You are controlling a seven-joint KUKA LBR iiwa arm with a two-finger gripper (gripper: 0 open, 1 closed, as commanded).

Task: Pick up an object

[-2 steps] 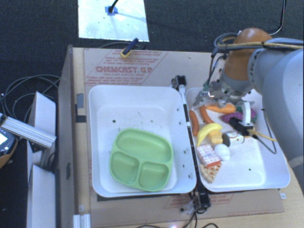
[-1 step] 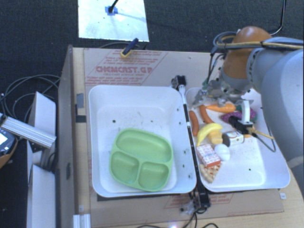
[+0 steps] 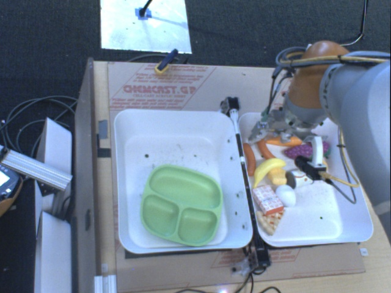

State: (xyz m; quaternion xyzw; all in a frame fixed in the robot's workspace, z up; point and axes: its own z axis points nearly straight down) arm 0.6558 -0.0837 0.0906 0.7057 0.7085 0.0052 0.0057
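From the camera above the worktop (image 3: 183,81) we see two shallow white bins side by side. The left bin (image 3: 125,163) holds a single thing: a green plate (image 3: 182,205) divided into three sections, lying flat towards the near side of the bin. The right bin (image 3: 327,218) holds a cluster of toy food, all gathered in its left and far parts. An orange-red sausage (image 3: 249,157) lies along the wall shared with the left bin. Just beside it is a yellow banana (image 3: 267,168), curving down towards that wall. Past the banana an orange carrot (image 3: 286,142) lies near the far side, with a bunch of purple grapes (image 3: 310,147) to its right. Nearer to us a white egg (image 3: 285,195) touches a small red-and-white box (image 3: 267,199), and a pale waffle (image 3: 269,220) lies just below the box against the bin's near left corner. The grey arm comes in from the right, and its end effector (image 3: 267,127) is down at the far left corner of the right bin, close above the sausage and the carrot. We cannot tell how far open it is, or whether it has hold of anything.
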